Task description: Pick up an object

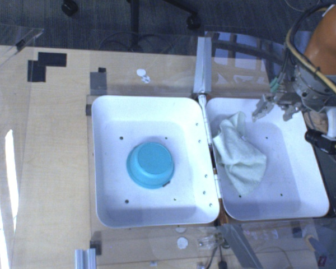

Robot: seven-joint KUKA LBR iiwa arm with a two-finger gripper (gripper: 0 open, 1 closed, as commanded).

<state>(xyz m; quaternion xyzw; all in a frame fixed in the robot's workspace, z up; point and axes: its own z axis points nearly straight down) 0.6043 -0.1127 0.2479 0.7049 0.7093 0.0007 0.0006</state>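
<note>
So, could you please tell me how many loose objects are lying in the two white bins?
2: a blue bowl in the middle of the left bin, and a crumpled white cloth in the right bin. Something may be hidden beneath the cloth.

Blue bowl (151, 165) sat upside down in left bin (109, 122). Crumpled white cloth (239, 153) lay in right bin (302, 200). Gripper (275, 110) hovered above right bin's far edge, fingers spread, nothing between them.

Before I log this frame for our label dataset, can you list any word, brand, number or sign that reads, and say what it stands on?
No readable text in this view.
Round blue plastic bowl: plain, no label.
Crumpled white cloth: no tag or print.
Two shallow white bins: unmarked.
Black L-shaped tape patches on the wooden bench: shapes, not characters.
Gripper: any markings are too blurred to read.
</note>
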